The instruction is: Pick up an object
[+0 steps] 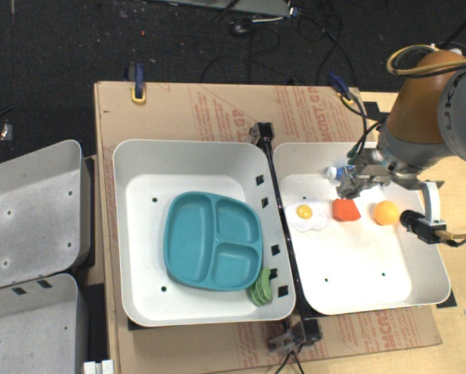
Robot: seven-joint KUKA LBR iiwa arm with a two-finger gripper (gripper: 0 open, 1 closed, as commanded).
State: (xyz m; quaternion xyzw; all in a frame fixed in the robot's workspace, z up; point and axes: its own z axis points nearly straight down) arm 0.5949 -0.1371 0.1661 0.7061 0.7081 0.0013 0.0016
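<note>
Far to the left of the pincer you have two matte white metal bin trays (30, 209) with small dark holes, lying off the bench on the black floor. Nearer, the left shallow white plastic bin (132, 162) with rounded corners holds a smooth teal plastic plate (213, 240) divided into three compartments, and a small ridged green object (261, 289) leans at the plate's lower right edge against the bin wall. A black divider strip (276, 209) runs between the two bins. In the right shallow white bin (420, 287), just left of and below the pincer, you see a glossy toy fried egg (306, 216), flat white with a round yellow yolk. Directly below the pincer tip sits a small red blocky object (346, 209), very close to the fingers but not between them as far as you can see. Just right of that lies a smooth round orange ball (386, 213). The pincer (354, 179) itself hovers over the bin's upper middle, beneath the arm's orange band (420, 111); you cannot tell from this slant how wide its fingers stand. Both bins rest on a brown cardboard sheet (194, 107) with red printing, held by blue clamps (138, 82), and dark speckled carpet (46, 45) with cables lies behind.
</note>
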